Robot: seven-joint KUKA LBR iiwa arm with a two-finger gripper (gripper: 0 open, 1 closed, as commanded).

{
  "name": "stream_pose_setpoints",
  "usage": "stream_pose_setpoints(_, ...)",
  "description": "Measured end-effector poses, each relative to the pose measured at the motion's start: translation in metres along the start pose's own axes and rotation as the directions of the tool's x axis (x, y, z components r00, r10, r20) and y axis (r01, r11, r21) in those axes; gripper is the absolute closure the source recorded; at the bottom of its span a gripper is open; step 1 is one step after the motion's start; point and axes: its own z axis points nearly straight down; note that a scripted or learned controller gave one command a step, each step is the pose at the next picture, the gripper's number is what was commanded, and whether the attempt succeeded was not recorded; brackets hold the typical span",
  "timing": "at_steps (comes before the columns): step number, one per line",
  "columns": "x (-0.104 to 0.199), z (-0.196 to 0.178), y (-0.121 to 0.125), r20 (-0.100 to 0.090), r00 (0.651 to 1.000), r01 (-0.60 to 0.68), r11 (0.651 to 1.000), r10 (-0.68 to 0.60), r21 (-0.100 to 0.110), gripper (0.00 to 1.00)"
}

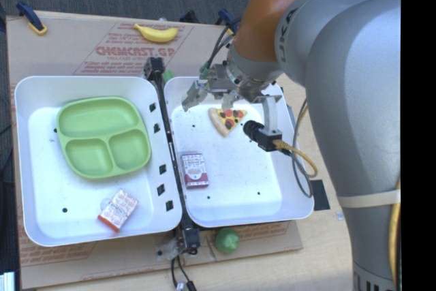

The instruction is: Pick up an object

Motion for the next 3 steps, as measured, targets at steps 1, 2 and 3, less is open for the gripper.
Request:
stream_pose_setpoints(1, -0.011, 0.0, 0.012, -0.001, 1.0, 0.0, 1.0, 0.0, -0.001, 0.0)
stream_pose_setpoints(2, -0.037, 0.098, 0.025, 0.002, 1.0, 0.004, 1.0, -0.004, -0.005, 0.0)
stream_pose_setpoints(3, -0.037, 0.086, 0.026, 0.002, 1.0, 0.005, 1.0, -0.005, -0.005, 1.0)
